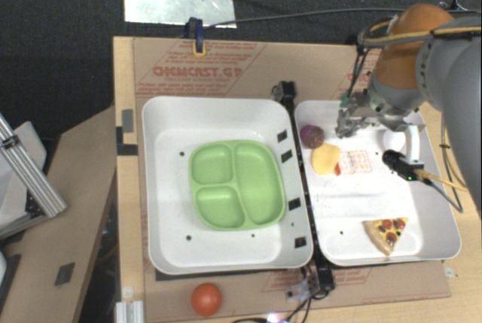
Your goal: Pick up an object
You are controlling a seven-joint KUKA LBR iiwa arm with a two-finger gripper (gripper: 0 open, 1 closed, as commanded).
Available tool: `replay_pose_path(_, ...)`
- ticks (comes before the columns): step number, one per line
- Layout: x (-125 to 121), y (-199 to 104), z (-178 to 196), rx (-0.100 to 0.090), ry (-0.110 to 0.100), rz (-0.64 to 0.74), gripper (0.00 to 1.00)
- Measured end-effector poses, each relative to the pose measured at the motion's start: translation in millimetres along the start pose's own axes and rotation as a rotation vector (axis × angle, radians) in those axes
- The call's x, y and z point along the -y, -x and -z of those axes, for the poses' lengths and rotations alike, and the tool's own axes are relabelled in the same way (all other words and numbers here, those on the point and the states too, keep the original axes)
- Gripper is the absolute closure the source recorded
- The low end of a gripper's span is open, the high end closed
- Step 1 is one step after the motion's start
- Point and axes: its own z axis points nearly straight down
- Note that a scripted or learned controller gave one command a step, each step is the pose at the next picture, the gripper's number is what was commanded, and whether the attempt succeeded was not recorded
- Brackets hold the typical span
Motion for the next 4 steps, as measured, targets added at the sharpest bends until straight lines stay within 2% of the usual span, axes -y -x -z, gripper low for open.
replay_pose_path(2,-20,7,114,-0.003,0.0,0.004,1.0)
replay_pose_path(3,-21,7,126,-0.004,-0.005,0.005,1.0)
replay_pose_path(4,0,-50,129,-0.006,-0.008,0.007,1.0)
